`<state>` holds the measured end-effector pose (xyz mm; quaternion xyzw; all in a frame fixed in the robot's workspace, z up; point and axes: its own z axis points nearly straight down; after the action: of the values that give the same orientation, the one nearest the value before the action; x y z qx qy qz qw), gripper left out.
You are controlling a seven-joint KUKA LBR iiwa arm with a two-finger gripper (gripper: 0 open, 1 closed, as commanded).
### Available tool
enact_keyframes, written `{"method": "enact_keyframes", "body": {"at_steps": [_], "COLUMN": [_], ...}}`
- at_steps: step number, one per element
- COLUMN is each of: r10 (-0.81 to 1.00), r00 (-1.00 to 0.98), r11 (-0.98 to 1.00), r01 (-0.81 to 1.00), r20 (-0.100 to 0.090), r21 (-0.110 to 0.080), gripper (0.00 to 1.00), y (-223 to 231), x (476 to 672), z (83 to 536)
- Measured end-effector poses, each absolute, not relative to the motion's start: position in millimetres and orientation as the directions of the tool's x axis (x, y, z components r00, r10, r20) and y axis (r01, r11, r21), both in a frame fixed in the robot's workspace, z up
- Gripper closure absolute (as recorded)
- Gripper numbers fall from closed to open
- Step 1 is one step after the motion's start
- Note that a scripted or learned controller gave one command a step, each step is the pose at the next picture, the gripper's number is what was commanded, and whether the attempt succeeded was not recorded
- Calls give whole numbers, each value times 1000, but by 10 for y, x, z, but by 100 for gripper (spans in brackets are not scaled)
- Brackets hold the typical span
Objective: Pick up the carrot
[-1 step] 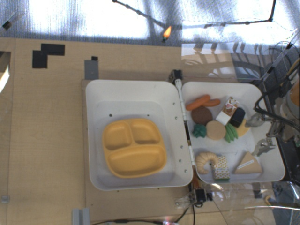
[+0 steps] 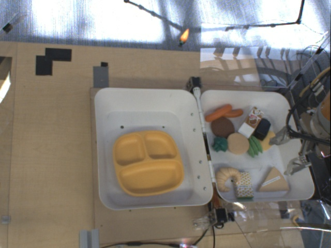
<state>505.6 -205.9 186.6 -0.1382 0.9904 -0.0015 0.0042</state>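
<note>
The carrot [image 2: 218,112] is an orange tapered piece lying at the far left of the right bin [image 2: 289,101], end to end with a redder sausage-like piece [image 2: 235,113]. My gripper [image 2: 289,152] hangs over the right edge of that bin, well to the right of the carrot and nearer the front. Its two grey fingers [image 2: 282,137] are spread apart, open, with nothing between them. The arm comes in from the right edge of the view.
The right bin also holds a brown patty [image 2: 222,126], a tan disc [image 2: 238,143], broccoli [image 2: 220,144], green beans [image 2: 255,146], a black piece [image 2: 262,128], a croissant [image 2: 227,176] and a wedge [image 2: 272,181]. A yellow divided plate [image 2: 149,163] lies in the left bin [image 2: 145,98].
</note>
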Motion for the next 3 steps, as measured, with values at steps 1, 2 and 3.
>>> {"method": "enact_keyframes", "body": {"at_steps": [1, 2, 3], "r10": [-584, -884, -738], "r00": [-812, -467, -675], "r11": [812, 467, 675], "r01": [-584, -884, -738], "r20": [-5, -8, -13], "r21": [-3, -12, -10], "gripper": [0, 0, 0], "y": [-2044, -800, 204], "x": [5134, 5179, 4909], "z": [1341, 919, 1882]}}
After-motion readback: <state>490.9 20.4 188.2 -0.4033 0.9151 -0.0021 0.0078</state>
